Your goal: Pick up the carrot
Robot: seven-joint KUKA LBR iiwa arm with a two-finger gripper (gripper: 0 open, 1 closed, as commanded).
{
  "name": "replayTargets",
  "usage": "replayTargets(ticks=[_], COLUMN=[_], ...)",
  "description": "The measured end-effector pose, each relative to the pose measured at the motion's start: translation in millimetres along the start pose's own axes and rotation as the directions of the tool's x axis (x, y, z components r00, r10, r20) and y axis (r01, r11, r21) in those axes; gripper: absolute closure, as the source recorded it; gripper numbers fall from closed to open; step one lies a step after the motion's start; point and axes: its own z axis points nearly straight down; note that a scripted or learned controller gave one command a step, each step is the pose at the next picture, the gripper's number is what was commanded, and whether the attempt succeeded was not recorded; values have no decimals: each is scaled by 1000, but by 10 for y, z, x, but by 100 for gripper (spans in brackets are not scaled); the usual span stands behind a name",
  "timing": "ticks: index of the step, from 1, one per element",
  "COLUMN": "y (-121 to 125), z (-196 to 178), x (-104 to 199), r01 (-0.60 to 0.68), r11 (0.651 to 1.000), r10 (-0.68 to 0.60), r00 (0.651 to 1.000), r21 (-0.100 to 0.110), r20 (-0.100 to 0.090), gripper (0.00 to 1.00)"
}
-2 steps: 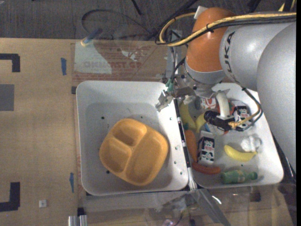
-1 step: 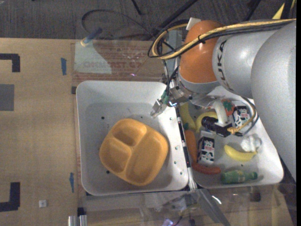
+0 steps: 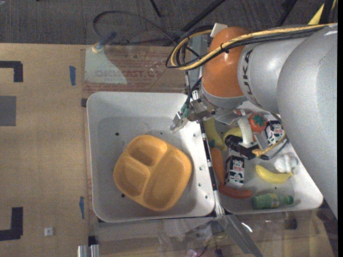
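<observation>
While the grey arm reaches in from the right with its orange band hanging over the wall between the two bins, the gripper sits low near the top of that dividing wall, just over the right edge of the left bin; from where I stand I cannot tell its state. The carrot lies in the right bin, close against the dividing wall, stretched lengthwise along it and below the gripper, apart from it. Just beside the carrot stands a small black-and-white milk carton, with a red sausage below it, a yellow banana to its right and a green bottle near the bin's lower edge. In the left bin rests a yellow divided tray, tilted at an angle.
</observation>
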Motion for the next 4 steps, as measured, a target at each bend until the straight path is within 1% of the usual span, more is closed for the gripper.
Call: replayTargets(ticks=[1,2,3,4], y=[-37,-16,-21,-72], z=[16,27,28,34], x=[11,42,35,45], r01=[30,-88,-52,-45], r11=[1000,996,999,999], r10=[-30,88,52,45], r00=[1000,996,999,999], r21=[-8,-15,-13,-1], r20=[7,5,7,5], gripper=[0,0,0,0])
